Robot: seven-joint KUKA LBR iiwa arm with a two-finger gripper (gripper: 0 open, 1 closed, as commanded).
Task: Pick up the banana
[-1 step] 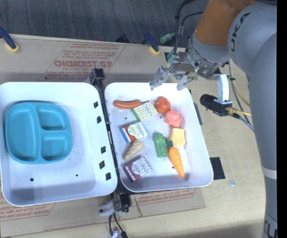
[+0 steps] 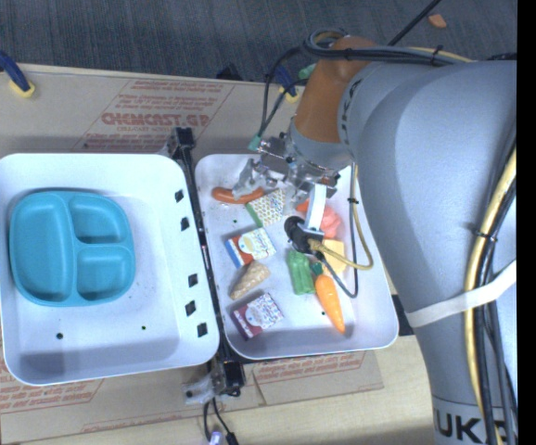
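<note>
Banana [image 2: 332, 247] lies apart from fingers [image 2: 249, 183].

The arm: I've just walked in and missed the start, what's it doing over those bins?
The gripper is down at the far end of the right bin, next to a sausage. A carrot and other toy foods lie in that bin; the left bin holds a blue plate. I can't make out the banana for sure, and nothing looks lifted.
</note>
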